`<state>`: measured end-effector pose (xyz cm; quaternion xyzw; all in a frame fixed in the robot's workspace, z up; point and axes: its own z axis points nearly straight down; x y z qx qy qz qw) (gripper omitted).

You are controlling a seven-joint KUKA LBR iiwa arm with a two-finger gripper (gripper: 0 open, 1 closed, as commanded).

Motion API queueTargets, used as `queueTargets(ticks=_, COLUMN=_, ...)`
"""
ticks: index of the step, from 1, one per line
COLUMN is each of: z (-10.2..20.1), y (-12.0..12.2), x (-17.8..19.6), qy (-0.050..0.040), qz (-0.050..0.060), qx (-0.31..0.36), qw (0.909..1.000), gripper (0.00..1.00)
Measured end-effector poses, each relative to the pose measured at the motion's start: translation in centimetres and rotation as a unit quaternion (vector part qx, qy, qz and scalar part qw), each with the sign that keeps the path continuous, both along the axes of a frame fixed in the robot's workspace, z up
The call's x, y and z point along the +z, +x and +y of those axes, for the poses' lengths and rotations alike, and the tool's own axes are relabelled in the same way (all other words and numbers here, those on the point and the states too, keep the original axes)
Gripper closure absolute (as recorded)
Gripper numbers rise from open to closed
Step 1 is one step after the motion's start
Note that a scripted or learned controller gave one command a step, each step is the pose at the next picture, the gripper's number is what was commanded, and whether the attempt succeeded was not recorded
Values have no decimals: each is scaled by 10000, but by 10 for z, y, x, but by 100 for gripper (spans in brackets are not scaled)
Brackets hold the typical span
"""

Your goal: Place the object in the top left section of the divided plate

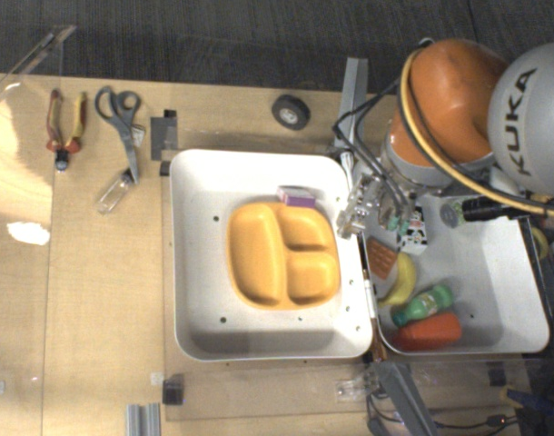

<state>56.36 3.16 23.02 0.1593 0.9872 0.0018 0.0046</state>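
While the big grey and orange arm (pixel 459 107) is reaching in from the upper right of the frame, its gripper (pixel 368 209) is hanging over the strip where the two white bins meet. The gripper is a tangle of metal and wires from up here, so it is too hard to tell how wide it is or if it has hold of anything.

A yellow divided plate (pixel 282 254) is sitting in the middle of the left bin (pixel 195 271). A small purple block (pixel 297 197) is lying just past the top edge of the plate, touching or almost touching its rim, and not inside any of its sections.

Lower right in the frame, the right bin (pixel 518 280) is holding a pile of toy food. A yellow banana (pixel 403 281) is lying next to an orange-brown piece (pixel 382 259), with a green bottle (pixel 424 302) and a red thing (pixel 430 331) below them.

Up in the upper left of the frame, scissors (pixel 123 121) and red-handled pliers (pixel 64 125) are lying on the wooden bench (pixel 86 298). A roll of black tape (pixel 291 111) is sitting near the top middle.
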Motion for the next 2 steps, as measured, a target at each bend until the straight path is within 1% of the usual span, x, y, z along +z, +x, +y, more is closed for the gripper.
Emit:
queueTargets(ticks=1, z=27, y=-32, x=-18, qy=-13, qz=2, qx=1928, qw=9812, gripper=100)
queueTargets(ticks=2, z=65, y=-23, x=3, qy=-15, qz=-7, qx=2227, qw=9749, gripper=100)
